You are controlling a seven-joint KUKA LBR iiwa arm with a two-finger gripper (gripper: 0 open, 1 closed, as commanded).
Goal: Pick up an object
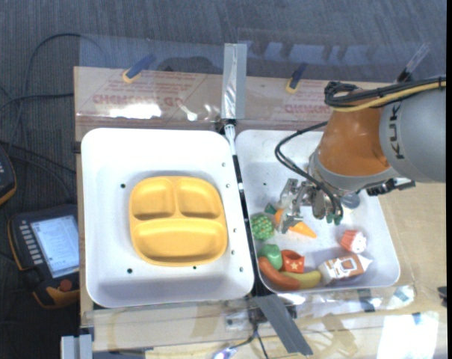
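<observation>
In the right bin (375,200) my gripper (291,209) hangs low over a cluster of toy food. It sits right above an orange carrot-shaped piece (303,230) and just right of a green round toy (261,226). A small orange bit (279,217) shows at the gripper's tip; I cannot tell whether it is held. The grey arm with its orange band (353,144) reaches in from the right and hides part of the bin floor.
Along the right bin's front lie a red piece (292,261), a yellow banana (309,279), a small carton (344,268) and a red-and-white toy (353,240). The left bin (106,155) holds a yellow divided plate (179,219). Tablets (42,238) lie at the far left.
</observation>
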